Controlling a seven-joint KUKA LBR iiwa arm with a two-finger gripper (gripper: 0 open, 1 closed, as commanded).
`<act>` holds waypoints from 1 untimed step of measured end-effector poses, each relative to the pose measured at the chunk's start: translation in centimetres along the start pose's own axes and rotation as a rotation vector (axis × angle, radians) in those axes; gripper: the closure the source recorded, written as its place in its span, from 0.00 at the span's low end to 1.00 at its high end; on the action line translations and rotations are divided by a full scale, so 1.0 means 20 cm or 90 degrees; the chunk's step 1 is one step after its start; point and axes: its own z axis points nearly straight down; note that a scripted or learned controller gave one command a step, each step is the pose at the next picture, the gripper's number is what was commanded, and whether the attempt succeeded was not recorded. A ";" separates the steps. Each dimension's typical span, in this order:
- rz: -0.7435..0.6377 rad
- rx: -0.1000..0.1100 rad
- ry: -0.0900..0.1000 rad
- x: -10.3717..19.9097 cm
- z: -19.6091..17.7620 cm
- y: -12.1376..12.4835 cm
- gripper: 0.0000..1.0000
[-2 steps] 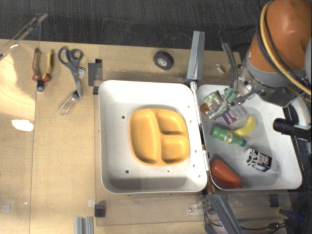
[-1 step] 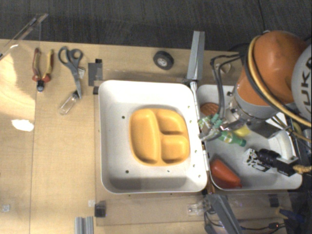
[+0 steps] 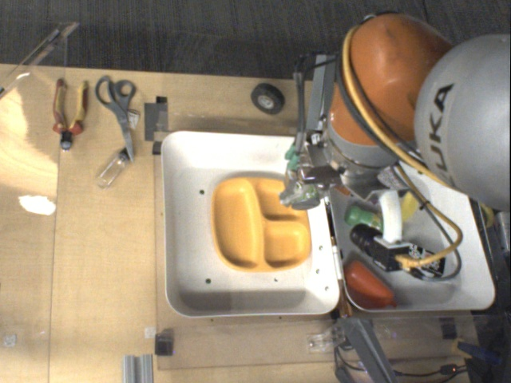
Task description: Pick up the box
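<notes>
A yellow box [image 3: 257, 222] with rounded corners and moulded compartments lies in the middle of the left white bin [image 3: 188, 214]. My gripper [image 3: 299, 194] hangs low over the box's upper right corner, close to the wall between the two bins. Its tips sit right at the box's edge, and I cannot tell whether they touch it. The grey arm with its orange band reaches in from the right and covers much of the right bin.
The right bin [image 3: 479, 294] holds a red object [image 3: 369, 284], a green object [image 3: 363, 214], a white object [image 3: 390, 214] and a bit of yellow [image 3: 409, 206]. Scissors [image 3: 120, 110], pliers [image 3: 68, 112], a black block [image 3: 157, 118] and a black ring [image 3: 268, 97] lie on the bench.
</notes>
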 end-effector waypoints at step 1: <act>0.108 0.003 -0.001 -0.09 0.49 0.04 1.00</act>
